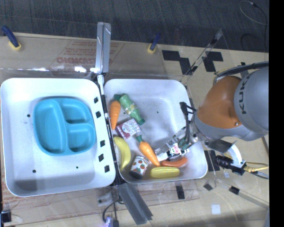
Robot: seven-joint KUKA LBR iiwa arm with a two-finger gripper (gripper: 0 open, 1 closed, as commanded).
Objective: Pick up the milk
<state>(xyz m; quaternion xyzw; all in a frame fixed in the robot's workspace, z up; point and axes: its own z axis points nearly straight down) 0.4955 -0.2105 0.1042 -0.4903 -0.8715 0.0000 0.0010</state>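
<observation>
The claw (176, 148) sits low in the right bin (165, 91) beside a small milk carton (174, 151).

A dark grey carpeted floor (132, 8) fills the top of the view. Below it lies a light wooden bench (47, 51) with faint red printed lettering, black square markings (191, 58) near its right end, and blue clamps (10, 38) on its far edge. Light is even, without hard shadows.

light: even, fairly bright | glare: clear sheet (80, 56) | shadows: soft, short | focus: slightly soft, grainy
</observation>
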